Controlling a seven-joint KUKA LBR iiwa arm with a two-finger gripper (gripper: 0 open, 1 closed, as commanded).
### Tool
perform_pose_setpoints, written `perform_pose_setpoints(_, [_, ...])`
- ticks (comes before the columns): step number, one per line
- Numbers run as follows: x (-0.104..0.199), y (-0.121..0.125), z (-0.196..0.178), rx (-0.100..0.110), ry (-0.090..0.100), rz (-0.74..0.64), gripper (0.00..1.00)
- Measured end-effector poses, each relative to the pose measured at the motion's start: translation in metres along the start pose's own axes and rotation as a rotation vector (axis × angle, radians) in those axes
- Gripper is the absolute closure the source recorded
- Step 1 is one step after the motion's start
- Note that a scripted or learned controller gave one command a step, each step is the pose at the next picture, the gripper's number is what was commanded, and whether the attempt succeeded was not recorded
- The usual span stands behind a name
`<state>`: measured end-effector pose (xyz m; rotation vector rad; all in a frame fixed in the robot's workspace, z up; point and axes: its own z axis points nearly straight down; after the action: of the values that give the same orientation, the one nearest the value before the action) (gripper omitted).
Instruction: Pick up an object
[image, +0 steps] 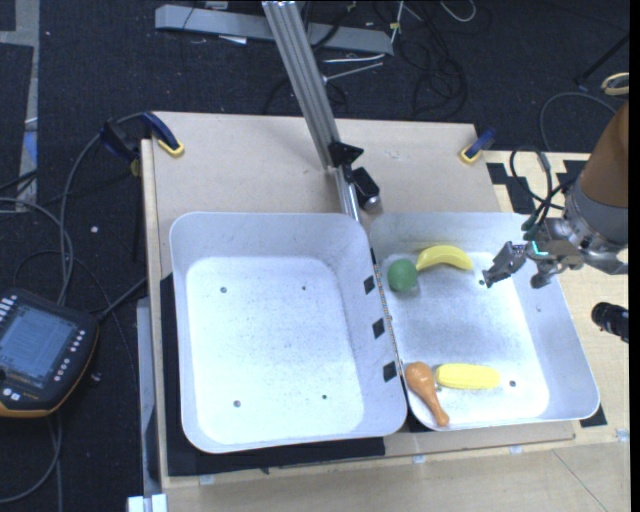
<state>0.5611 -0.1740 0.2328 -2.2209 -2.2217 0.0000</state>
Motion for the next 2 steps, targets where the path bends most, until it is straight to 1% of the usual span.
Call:
perform_pose_setpoints(1, [0.0,0.0,0.0,0.0,0.0,0.0,0.0])
perform_pose_setpoints(2, [-0.001,-0.01,0.057,0.005,0.001,0.0,0.0])
